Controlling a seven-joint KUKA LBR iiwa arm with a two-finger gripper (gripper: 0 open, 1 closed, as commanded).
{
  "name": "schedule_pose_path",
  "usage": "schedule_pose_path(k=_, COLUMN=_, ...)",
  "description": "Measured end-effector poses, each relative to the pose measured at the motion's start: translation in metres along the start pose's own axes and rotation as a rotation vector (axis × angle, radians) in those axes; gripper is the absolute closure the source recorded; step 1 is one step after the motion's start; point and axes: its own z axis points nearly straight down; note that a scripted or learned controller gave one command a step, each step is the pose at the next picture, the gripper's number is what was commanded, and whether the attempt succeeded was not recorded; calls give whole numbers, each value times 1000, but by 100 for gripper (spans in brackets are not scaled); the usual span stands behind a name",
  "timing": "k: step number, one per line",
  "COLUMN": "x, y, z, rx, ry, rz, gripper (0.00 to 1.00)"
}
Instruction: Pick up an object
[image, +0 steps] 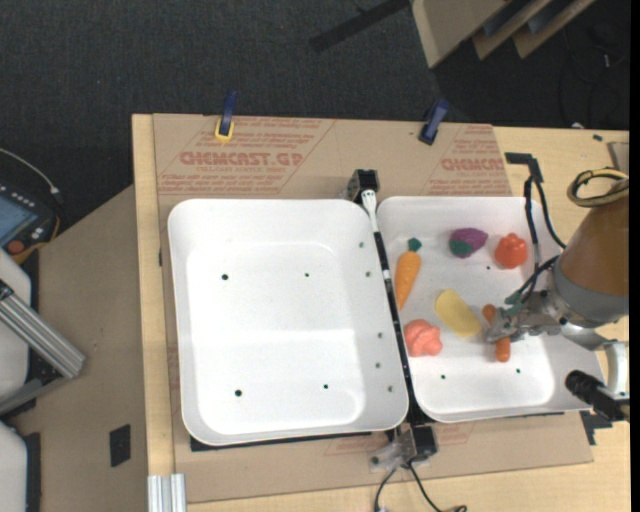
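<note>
In the right shallow white bin (470, 400), the tool (503, 330) hangs low over a small orange-red piece (502, 349), touching or just above it; whether its grip is clenched cannot be told. Just beside lies a yellow plastic toy (457, 312).

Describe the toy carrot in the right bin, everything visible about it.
The toy carrot is an orange, tapered piece with a small green top, smooth like plastic. It lies flat in the right bin beside the bin's left wall, green end toward the far side, tip pointing near. It sits apart from the pink piece and yellow piece; the gripper is well away from it.
</note>
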Motion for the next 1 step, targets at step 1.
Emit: schedule_pose_path(k=1, x=88, y=-22, z=-78, rx=-6, ry=3, rz=-10, gripper=100)
